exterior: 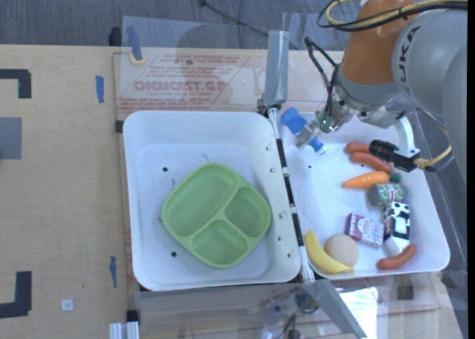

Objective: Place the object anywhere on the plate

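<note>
Blue plastic is what sits at my hand (315, 131) just now: a small blue object (295, 121), blocky, with a second blue bit showing just below my fingertips near the far left corner of the right bin (427, 252). It lies right against my fingers, but I cannot tell whether it is truly pinched between them or only lying beside them, nor whether they are spread or closed (the slant of the camera hides the gap).

That is the first risk, as I judge it: if my grip is only a brush against one edge, the piece may twist out or drop when I lift. The second is the divider (286, 182) where the two bins meet; the blue object is very close to it, and a low carry toward the left bin (141, 204) could knock the piece against that rim and leave it in the gap.

The green plate (215, 215) lies in the middle of the left bin, with three compartments and raised ridges, so a tilted release might let a hard little block skid off.

The carrots (365, 179), banana (326, 254) and other toys lie well apart from my hand.
</note>
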`<action>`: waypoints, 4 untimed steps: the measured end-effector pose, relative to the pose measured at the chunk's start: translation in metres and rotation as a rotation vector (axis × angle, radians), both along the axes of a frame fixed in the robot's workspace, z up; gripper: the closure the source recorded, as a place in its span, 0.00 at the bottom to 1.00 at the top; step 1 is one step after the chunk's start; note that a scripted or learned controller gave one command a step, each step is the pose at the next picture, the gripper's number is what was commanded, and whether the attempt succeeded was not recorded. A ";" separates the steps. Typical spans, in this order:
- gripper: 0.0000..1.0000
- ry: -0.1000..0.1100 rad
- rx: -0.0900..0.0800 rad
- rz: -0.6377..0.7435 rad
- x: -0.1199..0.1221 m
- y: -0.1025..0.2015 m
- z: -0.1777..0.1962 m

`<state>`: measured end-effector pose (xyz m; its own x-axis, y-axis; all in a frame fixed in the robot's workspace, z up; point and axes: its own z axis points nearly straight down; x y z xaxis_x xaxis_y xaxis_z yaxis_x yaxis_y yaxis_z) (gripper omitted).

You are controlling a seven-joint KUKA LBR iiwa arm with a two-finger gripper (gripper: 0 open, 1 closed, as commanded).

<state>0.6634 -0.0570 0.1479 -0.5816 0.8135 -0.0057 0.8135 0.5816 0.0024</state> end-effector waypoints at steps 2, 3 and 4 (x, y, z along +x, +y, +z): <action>1.00 0.005 0.004 -0.235 -0.067 0.043 0.052; 1.00 0.006 0.004 -0.267 -0.105 0.096 0.051; 0.00 0.006 0.004 -0.268 -0.105 0.095 0.051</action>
<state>0.5580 0.0384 0.1993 -0.3454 0.9385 0.0008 0.9385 0.3454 -0.0010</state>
